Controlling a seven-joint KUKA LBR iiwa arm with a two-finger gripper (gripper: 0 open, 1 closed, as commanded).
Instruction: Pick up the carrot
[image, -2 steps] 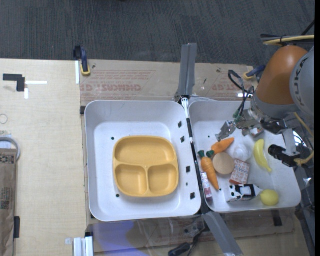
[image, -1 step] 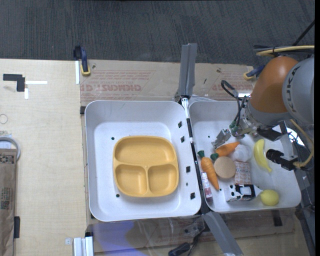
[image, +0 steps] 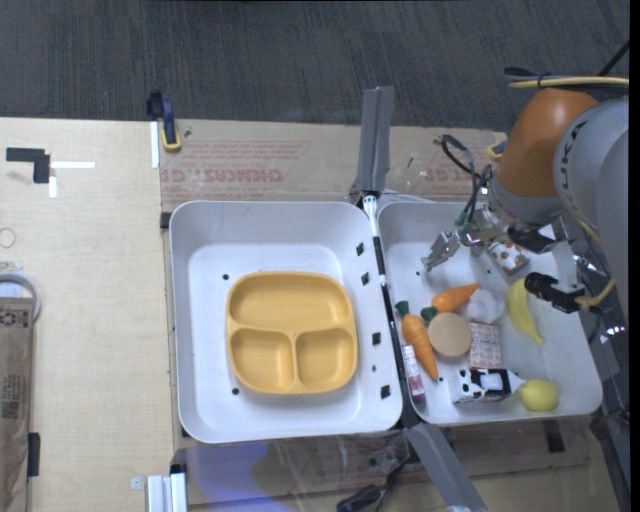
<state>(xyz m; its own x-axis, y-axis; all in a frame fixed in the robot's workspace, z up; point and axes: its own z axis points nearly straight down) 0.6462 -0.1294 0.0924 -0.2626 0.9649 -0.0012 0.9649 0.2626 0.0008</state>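
Camera view looked down on two white bins, and the right bin (image: 400, 225) held the clutter. Two carrots lay there. One carrot (image: 421, 345) rested against the bin's left wall, pointing down and toward the front, its green top beside a round tan disc (image: 449, 335). A second carrot (image: 455, 297) lay nearly level just above that disc. The gripper (image: 443, 250) hung above the bin's rear part, apart from both carrots, its metal fingers (image: 436, 254) spread and pinching nothing.

Both looked like toy food: probably light, stiff and smooth-skinned, so likely to slip or skate if pinched near the taper. The thick end just below the leaves seemed the safest hold, with the fingers closing across the width. The wall-side carrot left little room for a finger on its left. The upper one sat freer, though the disc and a pale crumpled object (image: 487, 303) crowded it. A banana (image: 522, 310) and lemon (image: 539, 394) lay well clear.
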